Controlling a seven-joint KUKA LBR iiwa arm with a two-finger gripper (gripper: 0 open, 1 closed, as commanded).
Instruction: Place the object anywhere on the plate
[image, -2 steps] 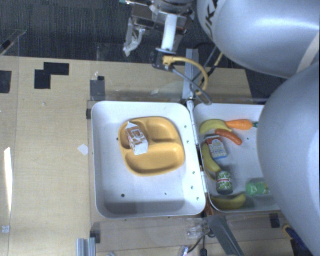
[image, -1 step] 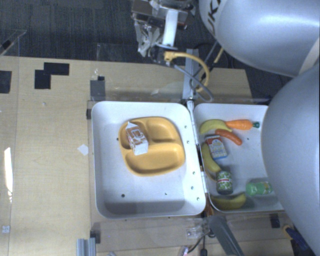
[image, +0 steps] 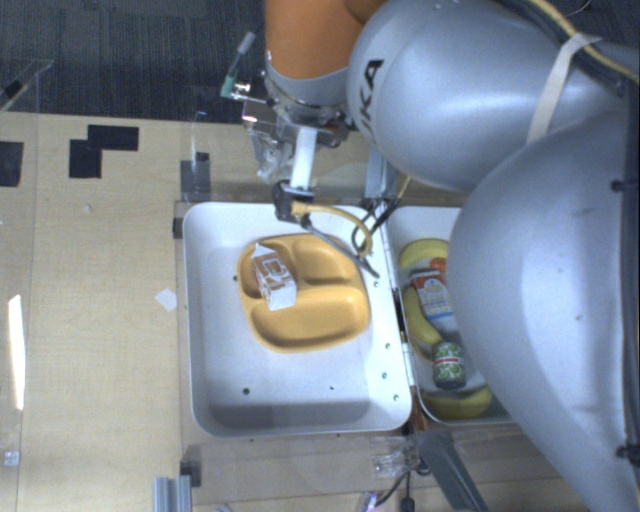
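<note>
**Box (image: 273, 278) lies on the yellow plate (image: 320, 310)**

The box is small and white with brown print. It is on the left side of the plate. Its long side runs from far left to near right, at a slant. It lies flat.

I count one box, one plate and two bins. The plate sits in the left bin (image: 300, 400). In the right bin (image: 425, 222) I see two bananas (image: 420, 255), I think, one red and white packet (image: 432, 295) and one jar (image: 450, 366) with a green top.

The gripper (image: 283, 160) is up over the far edge of the left bin, apart from the box. I cannot tell if it is spread or pressed together. The big grey arm (image: 500, 100) hides most of the right bin and cuts off the bananas.
</note>
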